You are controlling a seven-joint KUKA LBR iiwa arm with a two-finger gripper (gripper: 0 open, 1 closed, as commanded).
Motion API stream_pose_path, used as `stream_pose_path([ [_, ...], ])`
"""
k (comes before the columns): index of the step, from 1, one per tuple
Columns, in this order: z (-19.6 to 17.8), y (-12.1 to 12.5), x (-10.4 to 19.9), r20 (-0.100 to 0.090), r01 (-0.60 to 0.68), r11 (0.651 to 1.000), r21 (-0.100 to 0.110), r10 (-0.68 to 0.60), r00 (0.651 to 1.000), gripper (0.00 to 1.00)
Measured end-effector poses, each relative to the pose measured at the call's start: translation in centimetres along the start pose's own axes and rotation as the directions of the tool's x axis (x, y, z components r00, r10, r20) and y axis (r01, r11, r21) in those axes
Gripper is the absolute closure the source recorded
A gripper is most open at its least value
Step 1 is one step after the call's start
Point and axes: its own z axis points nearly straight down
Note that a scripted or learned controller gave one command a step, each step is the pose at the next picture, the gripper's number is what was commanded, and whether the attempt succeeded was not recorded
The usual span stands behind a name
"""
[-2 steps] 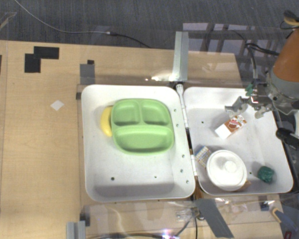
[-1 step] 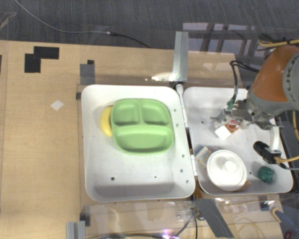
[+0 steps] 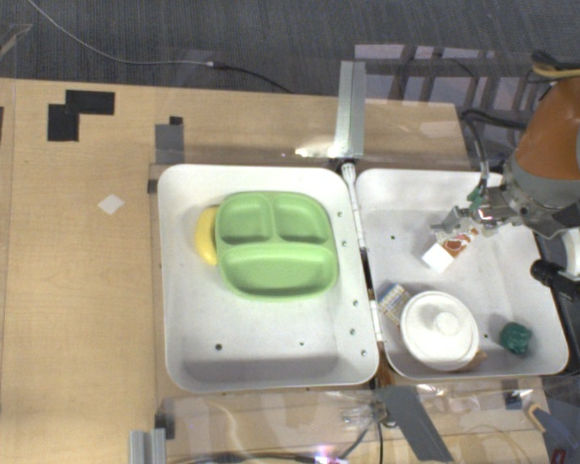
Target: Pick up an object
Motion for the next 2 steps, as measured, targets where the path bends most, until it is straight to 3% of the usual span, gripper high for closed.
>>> stream_pose_path([
  [1, 3.0, -0.1, 0.1, 0.030, 0.215, 0.976, -0.029, -0.214, 0.976, 0.00],
  [2, 2.9, -0.1, 3.1, 0.037, 0.202, 0.979, -0.041, -0.201, 0.979, 0.00],
])
